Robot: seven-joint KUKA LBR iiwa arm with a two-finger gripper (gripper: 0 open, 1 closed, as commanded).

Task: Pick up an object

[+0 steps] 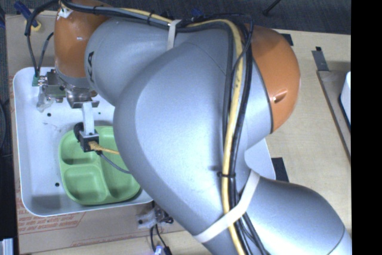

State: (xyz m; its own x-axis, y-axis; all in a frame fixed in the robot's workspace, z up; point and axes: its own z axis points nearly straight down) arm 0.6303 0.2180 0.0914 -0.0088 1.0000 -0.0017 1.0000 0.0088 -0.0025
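The arm [191,128] sweeps across the frame, and its hand [59,94] hangs low over the upper left corner of the white bin [33,152], above bare bin floor. From this angle I cannot tell whether the hand is apart or together. A green divided tray [95,179] lies in the lower part of the bin, just below and right of the hand. This looks like the approach step, with nothing visibly held. The next move calls for shifting over the tray's rim and descending onto an edge thin enough to pinch.
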